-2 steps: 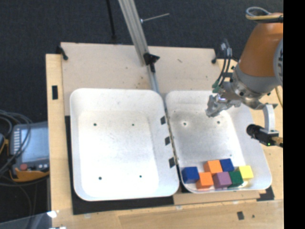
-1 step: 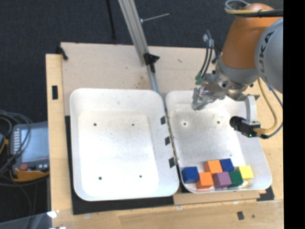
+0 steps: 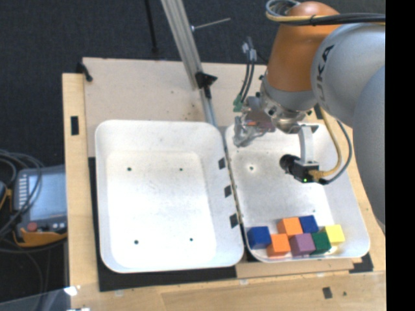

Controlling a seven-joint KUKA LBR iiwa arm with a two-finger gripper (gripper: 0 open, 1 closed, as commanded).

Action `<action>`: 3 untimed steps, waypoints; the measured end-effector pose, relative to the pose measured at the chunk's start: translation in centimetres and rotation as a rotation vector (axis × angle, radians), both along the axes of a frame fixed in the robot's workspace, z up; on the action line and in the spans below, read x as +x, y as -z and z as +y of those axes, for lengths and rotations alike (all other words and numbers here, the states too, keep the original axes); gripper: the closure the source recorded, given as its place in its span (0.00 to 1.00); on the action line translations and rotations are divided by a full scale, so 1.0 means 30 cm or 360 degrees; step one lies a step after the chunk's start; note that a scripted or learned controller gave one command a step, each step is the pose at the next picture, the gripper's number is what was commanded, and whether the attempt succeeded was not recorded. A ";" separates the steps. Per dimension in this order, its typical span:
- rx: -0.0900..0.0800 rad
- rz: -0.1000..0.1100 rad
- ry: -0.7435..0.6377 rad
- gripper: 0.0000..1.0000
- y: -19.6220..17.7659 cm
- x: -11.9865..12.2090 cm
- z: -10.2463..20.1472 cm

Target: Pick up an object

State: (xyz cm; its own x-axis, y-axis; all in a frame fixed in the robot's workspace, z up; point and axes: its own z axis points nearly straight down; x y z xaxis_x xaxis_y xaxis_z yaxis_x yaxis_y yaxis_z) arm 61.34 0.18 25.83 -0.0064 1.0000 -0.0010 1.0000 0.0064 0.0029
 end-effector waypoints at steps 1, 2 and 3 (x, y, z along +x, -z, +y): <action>-0.0001 -0.0001 0.0001 1.00 0.055 0.051 0.150; -0.0001 0.0000 0.0003 1.00 0.069 0.121 0.270; -0.0004 0.0003 0.0004 0.00 0.067 0.119 0.260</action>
